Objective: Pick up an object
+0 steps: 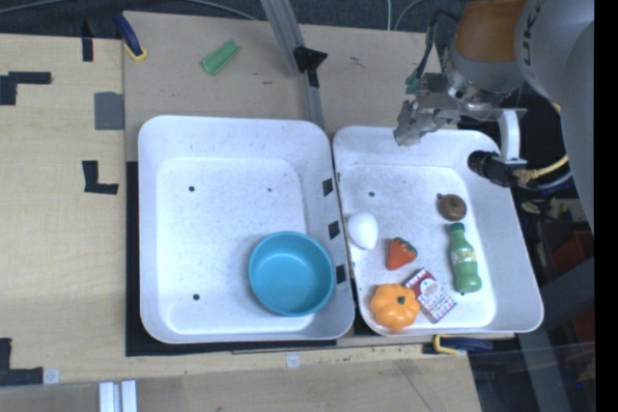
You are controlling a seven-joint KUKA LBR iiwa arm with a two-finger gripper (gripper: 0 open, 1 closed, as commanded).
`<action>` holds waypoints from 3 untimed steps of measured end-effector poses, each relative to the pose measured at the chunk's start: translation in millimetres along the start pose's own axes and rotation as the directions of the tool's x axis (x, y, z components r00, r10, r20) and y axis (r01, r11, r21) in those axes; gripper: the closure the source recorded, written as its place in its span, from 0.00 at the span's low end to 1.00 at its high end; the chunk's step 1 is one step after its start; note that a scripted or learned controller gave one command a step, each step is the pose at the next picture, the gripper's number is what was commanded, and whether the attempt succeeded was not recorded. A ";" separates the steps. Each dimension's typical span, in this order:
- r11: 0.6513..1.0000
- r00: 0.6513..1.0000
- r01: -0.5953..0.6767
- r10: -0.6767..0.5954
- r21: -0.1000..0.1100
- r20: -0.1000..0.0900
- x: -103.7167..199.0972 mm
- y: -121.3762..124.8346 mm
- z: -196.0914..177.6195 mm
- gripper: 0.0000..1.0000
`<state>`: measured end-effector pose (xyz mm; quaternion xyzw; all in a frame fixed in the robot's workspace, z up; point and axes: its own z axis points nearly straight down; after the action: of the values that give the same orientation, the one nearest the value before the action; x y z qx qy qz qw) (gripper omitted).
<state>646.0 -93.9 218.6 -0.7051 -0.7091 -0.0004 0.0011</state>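
Note:
My gripper [410,132] hangs over the far rim of the right bin [512,236], with nothing seen between its fingers. In that bin lie a white egg [362,230], a red strawberry [401,253], an orange pumpkin [395,305], a small red-and-white packet [429,294], a green bottle [463,258] and a brown round piece [451,205]. All of them rest in the near half of the bin, well below the gripper. A blue bowl [290,272] sits in the left bin [164,207] at its near right corner.
A green block [220,57] lies on the bench behind the left bin. A grey pole [280,5] slants down to the gap between the bins. Cables run along the back of the bench.

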 end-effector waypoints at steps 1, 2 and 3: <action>1.000 1.000 -0.001 0.001 0.003 0.001 42.6 -23.9 8.1 1.00; 1.000 1.000 0.000 0.000 0.002 0.001 82.6 -48.4 -3.9 1.00; 1.000 1.000 0.002 -0.002 0.002 0.000 134.4 -72.6 -14.4 1.00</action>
<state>572.6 40.1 233.4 -0.7046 -0.7096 0.0002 0.0018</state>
